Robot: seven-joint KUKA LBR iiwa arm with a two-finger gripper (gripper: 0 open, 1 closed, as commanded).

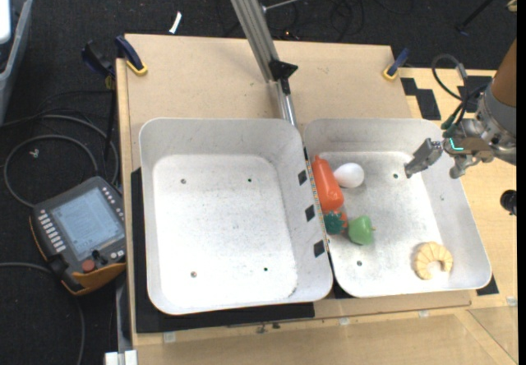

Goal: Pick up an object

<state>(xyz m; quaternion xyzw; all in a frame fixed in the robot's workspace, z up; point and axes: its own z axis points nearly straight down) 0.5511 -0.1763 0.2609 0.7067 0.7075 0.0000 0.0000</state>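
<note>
The right bin (460, 215) holds an orange carrot-shaped object (327, 185) along its left wall, a white egg-like ball (350, 175) beside it, a small green object (360, 230) with a darker teal piece (334, 223) next to it, and a pale croissant-like shape (431, 260) near the front right. My gripper (440, 161) hovers over the bin's upper right part, open, with nothing between its fingers. One finger (423, 158) points left and down; the other (457, 167) hangs near the right wall.
The left bin (164, 150) lies beside the right one, sharing a middle ridge with black clips (311, 211). A metal pole (251, 14) slants down from the top to the bins' back edge. A teach pendant (78, 232) and cables lie on the floor at left.
</note>
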